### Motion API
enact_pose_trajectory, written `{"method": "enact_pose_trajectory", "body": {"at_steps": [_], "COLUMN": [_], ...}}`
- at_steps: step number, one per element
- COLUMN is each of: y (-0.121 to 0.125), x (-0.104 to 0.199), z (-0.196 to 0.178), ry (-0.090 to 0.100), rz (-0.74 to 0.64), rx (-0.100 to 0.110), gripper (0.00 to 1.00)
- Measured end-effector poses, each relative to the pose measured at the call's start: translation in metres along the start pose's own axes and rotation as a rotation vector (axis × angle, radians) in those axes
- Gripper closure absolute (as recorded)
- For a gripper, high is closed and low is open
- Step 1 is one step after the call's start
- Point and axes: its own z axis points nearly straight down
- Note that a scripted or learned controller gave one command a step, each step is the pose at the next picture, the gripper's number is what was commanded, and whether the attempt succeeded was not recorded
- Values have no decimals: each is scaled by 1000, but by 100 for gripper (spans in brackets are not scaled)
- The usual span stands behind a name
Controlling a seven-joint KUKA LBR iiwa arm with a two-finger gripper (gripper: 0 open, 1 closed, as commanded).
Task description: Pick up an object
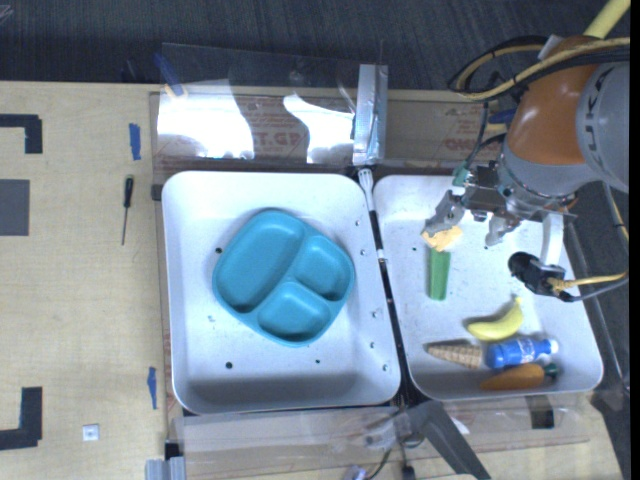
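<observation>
Hovering w/ fingers spread, gripper (pixel 470 223) sits just above-right of yellow piece (pixel 441 236) atop green block (pixel 438 273).

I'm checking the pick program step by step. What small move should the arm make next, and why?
Probably lower straight down. The gripper hangs open over the right bin, one finger by the green and yellow object, nothing between the fingers yet.

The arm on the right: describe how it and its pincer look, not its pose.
The grey arm has a rounded body with a broad glossy orange band above the wrist. Black and yellow cables loop behind it, and a yellow hose runs off the top corner. Below sits a dark metal wrist block, then the pincer with two pale slim fingers. A black plug on a cable hangs beside it.
</observation>
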Motion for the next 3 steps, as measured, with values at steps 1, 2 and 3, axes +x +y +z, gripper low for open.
{"method": "enact_pose_trajectory", "body": {"at_steps": [1,2,3], "y": [17,18,6], "x": [-14,-15,57], "z": [96,86,-4], "ry": [1,0,3], "rz": [-145,-142,-105], "rx": [0,-1,-5], "gripper": [0,100,100]}}
